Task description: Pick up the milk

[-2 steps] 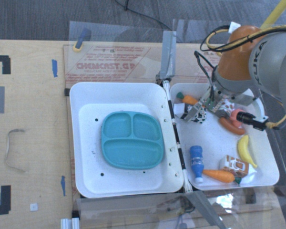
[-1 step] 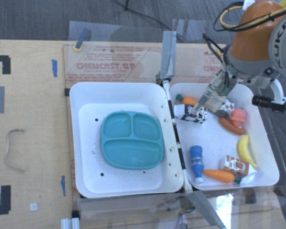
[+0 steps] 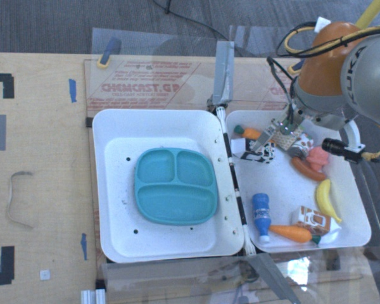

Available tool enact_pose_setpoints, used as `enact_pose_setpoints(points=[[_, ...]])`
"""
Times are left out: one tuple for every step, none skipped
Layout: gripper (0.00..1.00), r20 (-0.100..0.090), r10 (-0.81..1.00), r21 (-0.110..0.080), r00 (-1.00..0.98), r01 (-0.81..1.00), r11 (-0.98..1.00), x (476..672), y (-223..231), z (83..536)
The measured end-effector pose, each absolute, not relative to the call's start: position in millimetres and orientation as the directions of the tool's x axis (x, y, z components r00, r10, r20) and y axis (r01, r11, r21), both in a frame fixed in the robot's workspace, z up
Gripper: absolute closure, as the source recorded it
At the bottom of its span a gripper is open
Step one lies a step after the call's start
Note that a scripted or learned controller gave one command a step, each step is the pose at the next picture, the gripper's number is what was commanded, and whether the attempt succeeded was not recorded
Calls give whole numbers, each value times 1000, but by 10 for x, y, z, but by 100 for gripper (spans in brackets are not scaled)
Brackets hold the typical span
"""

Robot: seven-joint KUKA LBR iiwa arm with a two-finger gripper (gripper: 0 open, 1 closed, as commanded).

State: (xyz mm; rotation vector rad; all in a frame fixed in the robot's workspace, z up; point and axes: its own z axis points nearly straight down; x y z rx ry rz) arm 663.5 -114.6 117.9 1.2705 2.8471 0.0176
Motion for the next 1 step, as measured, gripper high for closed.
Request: enact_pose_setpoints(points=[[0, -13, 756, 2, -655, 756, 655, 6697, -1081, 1113]])
